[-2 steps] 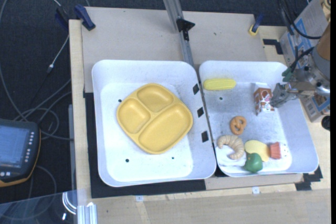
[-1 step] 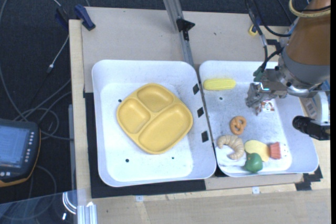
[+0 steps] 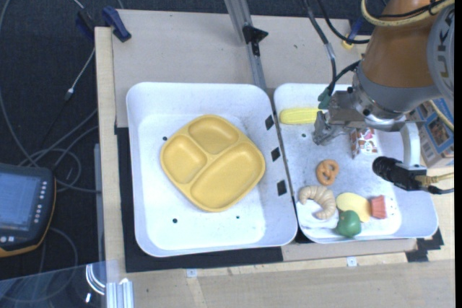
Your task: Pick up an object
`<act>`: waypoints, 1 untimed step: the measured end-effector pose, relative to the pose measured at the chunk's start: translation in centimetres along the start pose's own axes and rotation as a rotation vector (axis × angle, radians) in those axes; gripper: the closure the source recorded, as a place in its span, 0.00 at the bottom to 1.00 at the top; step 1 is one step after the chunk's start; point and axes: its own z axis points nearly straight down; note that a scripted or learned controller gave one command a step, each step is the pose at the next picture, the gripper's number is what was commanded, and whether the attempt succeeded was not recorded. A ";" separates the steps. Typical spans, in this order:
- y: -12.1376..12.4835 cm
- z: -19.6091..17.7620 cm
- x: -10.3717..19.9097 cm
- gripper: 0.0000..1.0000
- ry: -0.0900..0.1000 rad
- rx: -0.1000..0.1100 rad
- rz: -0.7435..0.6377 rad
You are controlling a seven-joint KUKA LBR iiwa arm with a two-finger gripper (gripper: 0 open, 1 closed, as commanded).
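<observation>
Camera view, looking down at a slant.

- The pincer (image 3: 323, 130) hung low over the upper part of the right bin (image 3: 299, 155), with the arm (image 3: 404, 25) reaching in from the view's right.
- The wrist and the slant masked the pincer's opening. I could not tell how wide it stood or whether it had hold of anything.
- Likeliest target, judged by nearness: the yellow cob (image 3: 297, 115). It lay flat just to the pincer's left, close under the bin's upper wall.
- A red-and-white packet (image 3: 364, 141) lay just to the pincer's right, and a pretzel (image 3: 327, 171) near below it.
- Farther below were a croissant (image 3: 320, 200), a yellow fruit (image 3: 351, 202), a green fruit (image 3: 349, 224) and an orange block (image 3: 378, 207). These bunched along the lower rim, some touching, probably where loose toys settle after tumbling.
- The left bin (image 3: 216, 227) lay well to the pincer's left and held a yellow divided plate (image 3: 211, 162) set askew.

Edges and room:
- The cob sat tight to the wall and near the divide between the bins, which left little room on its far side. A grasp across its short axis seemed safer.
- Bare floor lay open between the pincer and the pretzel, so that was the easier approach.
- The lower cluster looked crowded, and a grasp there risked a double pick or a nudge.
</observation>
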 end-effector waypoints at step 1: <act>1.8 0.8 4.9 1.00 -0.001 0.000 0.001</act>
